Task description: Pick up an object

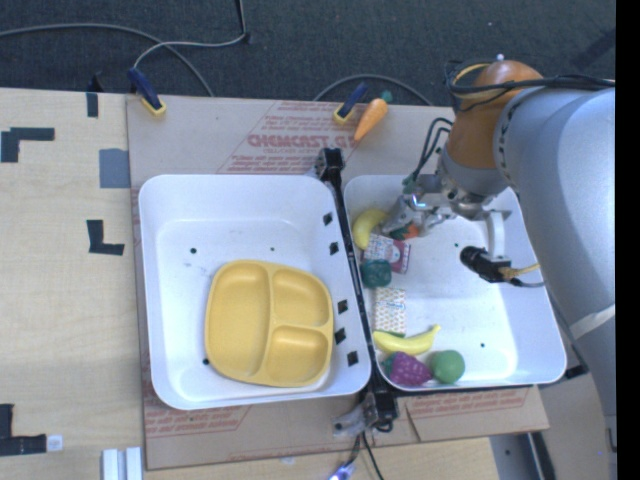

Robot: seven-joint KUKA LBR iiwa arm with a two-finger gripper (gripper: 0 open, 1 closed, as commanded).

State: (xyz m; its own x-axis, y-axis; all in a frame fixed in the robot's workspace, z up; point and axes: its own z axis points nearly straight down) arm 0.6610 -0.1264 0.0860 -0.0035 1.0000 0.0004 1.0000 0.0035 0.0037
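Toys crowd the right bin's [530, 343] left side: a lemon [364, 225], a small packet [385, 254], a banana [405, 340], grapes [407, 369], a green ball [447, 365]. The end effector [418, 214] hangs just right of the lemon, above the packet; whether it is clamped on anything, I cannot tell.

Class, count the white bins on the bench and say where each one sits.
2. The left bin holds a yellow divided plate; the right bin, touching it, holds the small toy items under the gripper.

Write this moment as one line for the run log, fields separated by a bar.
arm: over right bin | gripper: low by yellow toy, grasp unclear | left bin: yellow tray | task: no object seen lifted
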